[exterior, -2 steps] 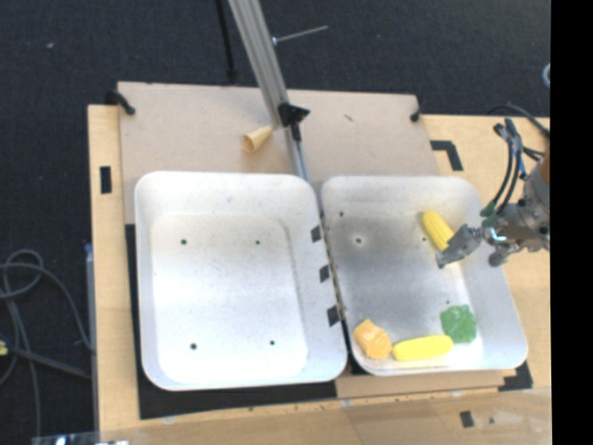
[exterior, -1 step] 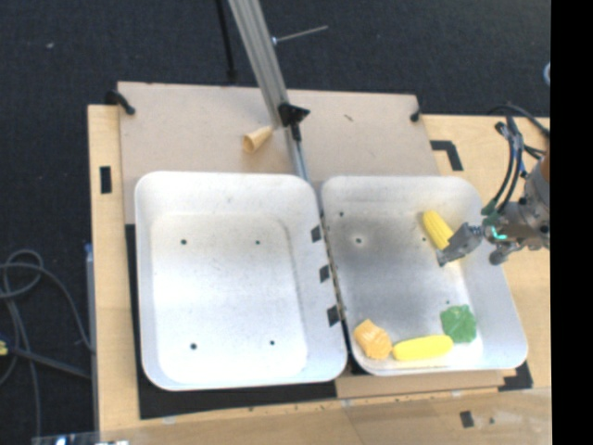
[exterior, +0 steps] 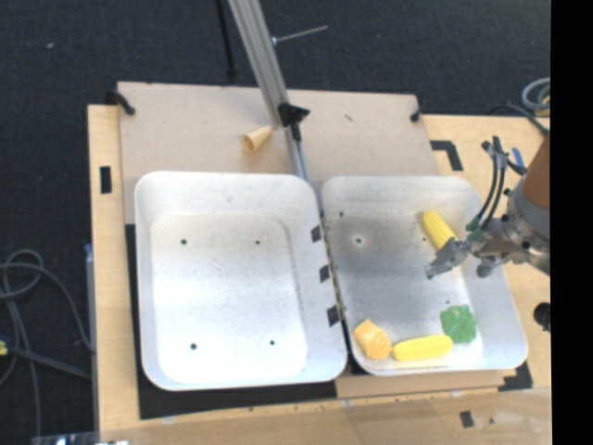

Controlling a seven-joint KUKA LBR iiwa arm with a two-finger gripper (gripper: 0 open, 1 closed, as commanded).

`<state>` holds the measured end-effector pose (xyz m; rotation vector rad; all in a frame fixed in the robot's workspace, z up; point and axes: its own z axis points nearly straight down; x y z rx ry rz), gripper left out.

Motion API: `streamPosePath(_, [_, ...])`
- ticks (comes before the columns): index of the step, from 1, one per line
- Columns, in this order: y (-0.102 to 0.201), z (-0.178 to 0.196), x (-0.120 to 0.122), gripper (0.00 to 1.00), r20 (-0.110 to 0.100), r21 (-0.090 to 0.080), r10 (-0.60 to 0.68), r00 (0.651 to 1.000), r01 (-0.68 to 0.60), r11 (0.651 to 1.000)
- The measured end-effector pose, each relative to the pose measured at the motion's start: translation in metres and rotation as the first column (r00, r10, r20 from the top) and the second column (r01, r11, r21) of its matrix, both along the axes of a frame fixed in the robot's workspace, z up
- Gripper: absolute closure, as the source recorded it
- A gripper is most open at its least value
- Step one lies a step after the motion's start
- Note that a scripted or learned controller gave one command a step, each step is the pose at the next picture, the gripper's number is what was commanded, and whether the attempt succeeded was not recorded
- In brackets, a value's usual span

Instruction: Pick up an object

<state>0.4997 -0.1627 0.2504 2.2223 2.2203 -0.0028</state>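
Nearest the lens, along the right bin's (exterior: 500, 295) lower rim at about 6 o'clock, lie three things in a row: an orange-yellow chunk (exterior: 372, 338), a yellow corn-like piece (exterior: 422, 347) just beside it, and a green lump (exterior: 458, 323) near its far end. A second yellow corn piece (exterior: 436, 228) lies tilted at roughly 1 o'clock in that bin, and the pincer (exterior: 459, 253) hangs just beside its lower tip, the grey arm reaching in from 3 o'clock. Whether the pincer is released or clenched cannot be told; nothing is seen between its tips.

My worry: coming down this close to the corn's end, it may nudge the rounded piece so it rolls off, or catch only the tip and lose it on lifting. The nearby bin wall could also foul a descent.

The left bin (exterior: 232, 276) is bare white. On the tabletop (exterior: 185, 128) at 12 o'clock sits a small tan cone (exterior: 258, 138).
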Motion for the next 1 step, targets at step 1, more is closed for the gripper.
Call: streamPosePath(1, [-0.0051,-0.0431,-0.0028,0.00,-0.001,0.000,0.000,1.000,0.000,1.000])
